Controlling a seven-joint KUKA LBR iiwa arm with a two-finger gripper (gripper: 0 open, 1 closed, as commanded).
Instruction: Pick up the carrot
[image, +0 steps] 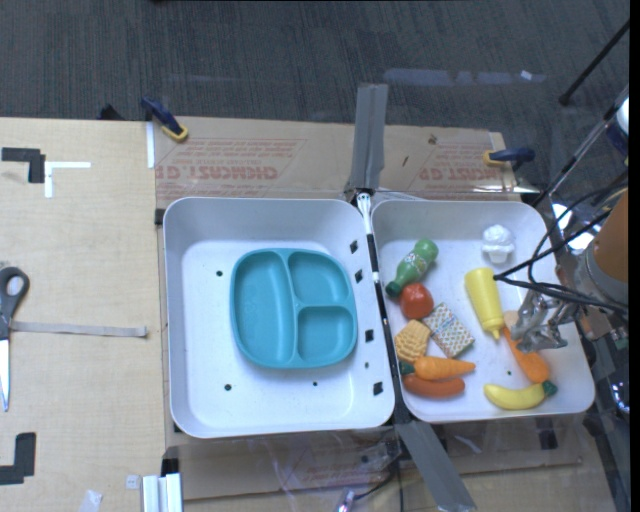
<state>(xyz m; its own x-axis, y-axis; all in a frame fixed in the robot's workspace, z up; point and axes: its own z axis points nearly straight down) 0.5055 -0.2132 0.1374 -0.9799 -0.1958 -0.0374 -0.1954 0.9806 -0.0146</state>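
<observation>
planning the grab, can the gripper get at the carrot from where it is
Probably yes. The gripper hangs right over the carrot by the right bin's right wall, nothing lying on top. The banana sits close below it and may crowd the fingers.

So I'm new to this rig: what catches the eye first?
The teal plate, alone in the left bin. Then the toy food crowding the right bin: yellow bottle, banana, two carrots. The gripper hangs over the carrot at the right edge.
</observation>
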